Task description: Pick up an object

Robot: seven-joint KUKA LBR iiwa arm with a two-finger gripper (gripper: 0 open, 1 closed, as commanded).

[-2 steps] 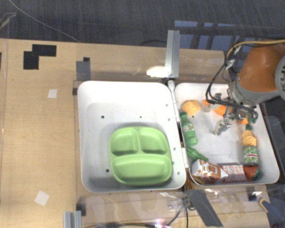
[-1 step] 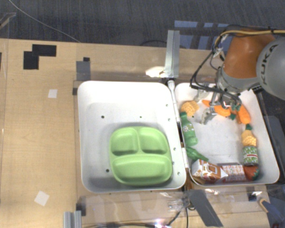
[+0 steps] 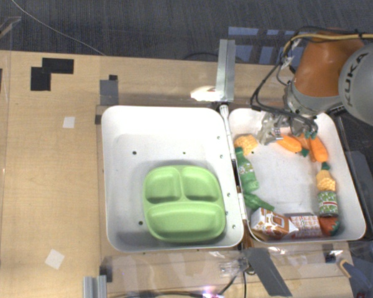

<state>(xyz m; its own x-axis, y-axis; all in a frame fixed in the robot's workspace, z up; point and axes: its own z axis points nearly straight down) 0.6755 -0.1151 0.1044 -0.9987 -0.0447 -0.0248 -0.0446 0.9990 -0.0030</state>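
Note:
My gripper (image 3: 288, 131) hangs low over the far end of the right bin (image 3: 354, 198), under the arm's orange band. Its two metal fingers (image 3: 269, 131) stand apart, open. A small orange toy (image 3: 291, 144) lies on the bin floor just in front of them, roughly between the tips; nothing is lifted. A second orange, carrot-like piece (image 3: 319, 149) lies just to its right. A yellow toy (image 3: 245, 143) sits left of the gripper by the bin's left wall.
Along the right bin's left wall lie a green bottle (image 3: 247, 176) and a green leafy piece (image 3: 257, 199). Brown boxes (image 3: 286, 224) fill the near edge, and a yellow item (image 3: 325, 180) and labelled bottle (image 3: 327, 202) line the right wall. The left bin (image 3: 130, 129) holds a green divided plate (image 3: 184, 202).

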